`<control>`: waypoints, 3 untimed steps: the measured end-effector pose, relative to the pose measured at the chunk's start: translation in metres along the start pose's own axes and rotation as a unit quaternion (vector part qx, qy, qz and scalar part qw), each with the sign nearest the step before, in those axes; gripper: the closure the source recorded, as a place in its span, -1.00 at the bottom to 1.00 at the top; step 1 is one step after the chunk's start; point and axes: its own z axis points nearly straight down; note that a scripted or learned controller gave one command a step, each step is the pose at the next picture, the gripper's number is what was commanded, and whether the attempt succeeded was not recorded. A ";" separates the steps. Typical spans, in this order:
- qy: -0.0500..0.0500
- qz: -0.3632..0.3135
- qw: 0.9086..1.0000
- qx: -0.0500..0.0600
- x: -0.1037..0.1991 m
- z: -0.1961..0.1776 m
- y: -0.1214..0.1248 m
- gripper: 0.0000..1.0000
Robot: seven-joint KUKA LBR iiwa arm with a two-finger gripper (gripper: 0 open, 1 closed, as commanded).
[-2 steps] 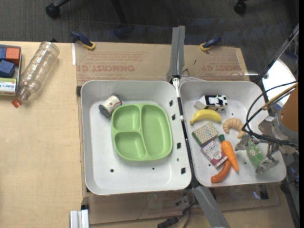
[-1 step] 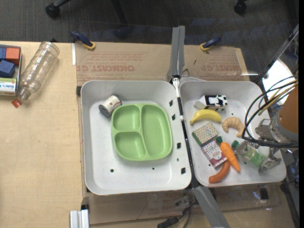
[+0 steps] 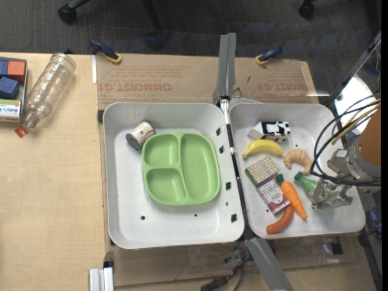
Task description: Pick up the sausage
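The sausage (image 3: 280,224) is a short, curved orange-red piece lying near the front edge of the right bin (image 3: 357,223). It lies just below the tip of an orange carrot (image 3: 294,202). My gripper (image 3: 329,199) hangs over the right side of that bin, to the right of the carrot and up-right of the sausage, roughly a hand's width away. Its fingers stand open with nothing between them. The arm's orange band (image 3: 371,141) is at the right edge.
The right bin also holds a toy cow (image 3: 274,129), a banana (image 3: 262,148), a croissant (image 3: 297,157), a small box (image 3: 267,180) and a green item (image 3: 305,180). The left bin holds a green divided plate (image 3: 181,167) and a small cup (image 3: 140,134). A clear bottle (image 3: 47,88) lies on the bench.
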 end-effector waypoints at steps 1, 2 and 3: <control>0.002 0.037 0.999 0.000 0.006 -0.082 0.005 1.00; 0.000 0.039 0.999 0.001 0.004 -0.092 0.004 1.00; -0.003 0.041 0.999 0.002 0.003 -0.101 0.003 1.00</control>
